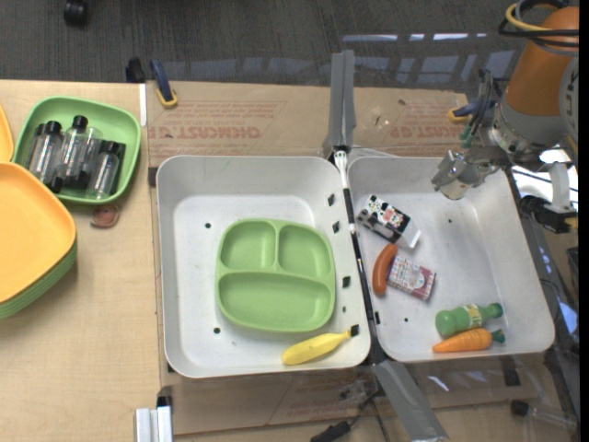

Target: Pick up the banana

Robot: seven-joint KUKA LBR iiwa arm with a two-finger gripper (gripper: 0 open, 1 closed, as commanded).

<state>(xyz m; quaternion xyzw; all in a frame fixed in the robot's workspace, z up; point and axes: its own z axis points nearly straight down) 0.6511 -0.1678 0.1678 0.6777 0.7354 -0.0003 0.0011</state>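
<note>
I see even, bright overhead light, soft shadows, glare blown out at right edge; slightly soft focus overall.

dark carpet floor point(276, 7), wooden bench point(83, 339)

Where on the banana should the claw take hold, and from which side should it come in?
Probably across the middle of the banana, from above. It lies flat and lengthwise along the near edge of the left bin, just below the green plate. Closing across its narrow width seems safest; the bin wall and plate leave little side room. The claw sits over the right bin.
</note>
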